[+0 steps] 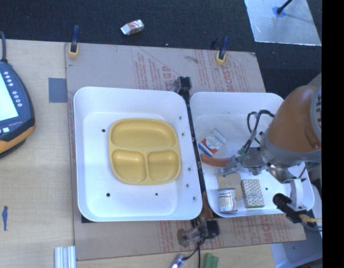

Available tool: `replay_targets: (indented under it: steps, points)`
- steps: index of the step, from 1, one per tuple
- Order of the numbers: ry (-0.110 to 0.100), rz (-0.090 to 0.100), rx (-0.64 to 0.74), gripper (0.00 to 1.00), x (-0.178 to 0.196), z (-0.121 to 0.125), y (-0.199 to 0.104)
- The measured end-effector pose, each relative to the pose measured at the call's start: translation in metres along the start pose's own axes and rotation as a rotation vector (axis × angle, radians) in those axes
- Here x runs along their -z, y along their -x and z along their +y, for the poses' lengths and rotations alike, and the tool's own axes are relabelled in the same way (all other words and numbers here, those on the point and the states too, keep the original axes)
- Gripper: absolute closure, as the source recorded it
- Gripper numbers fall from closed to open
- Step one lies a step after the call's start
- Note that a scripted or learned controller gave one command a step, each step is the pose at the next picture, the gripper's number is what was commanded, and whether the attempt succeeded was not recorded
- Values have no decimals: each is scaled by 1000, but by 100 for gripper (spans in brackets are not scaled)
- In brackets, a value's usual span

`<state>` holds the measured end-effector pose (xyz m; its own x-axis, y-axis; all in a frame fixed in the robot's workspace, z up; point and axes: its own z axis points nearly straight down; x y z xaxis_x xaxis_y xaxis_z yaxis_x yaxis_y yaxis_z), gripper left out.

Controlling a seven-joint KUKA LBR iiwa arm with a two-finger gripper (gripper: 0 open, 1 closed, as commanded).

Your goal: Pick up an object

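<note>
The right bin [239, 102] holds a small white, red and blue packet [212, 142], a brown curved piece [214, 161], a small can with a silver lid [227, 200] and a small patterned box [252, 193]. My gripper [234, 167] reaches in from the right and sits low over the bin's middle, just right of the brown piece and above the can and the box. The orange wrist band [292, 121] looms over the bin's right half and hides the part beneath it.
The left bin [88, 149] carries a yellow three-compartment tray [144, 151]. A teach pendant [10, 108] lies at the far left of the bench. Clamps [221, 53] pin the cardboard sheet under the bins. A crumpled wrapper [132, 27] lies on the dark floor beyond.
</note>
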<state>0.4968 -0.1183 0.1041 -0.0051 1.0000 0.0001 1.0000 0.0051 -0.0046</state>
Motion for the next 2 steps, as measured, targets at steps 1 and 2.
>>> replay_targets:
  steps: [1,2]
  points:
    - [3,-1,1,0,-13,13,-22]
    - [2,-1,2,0,-13,-14,-21]
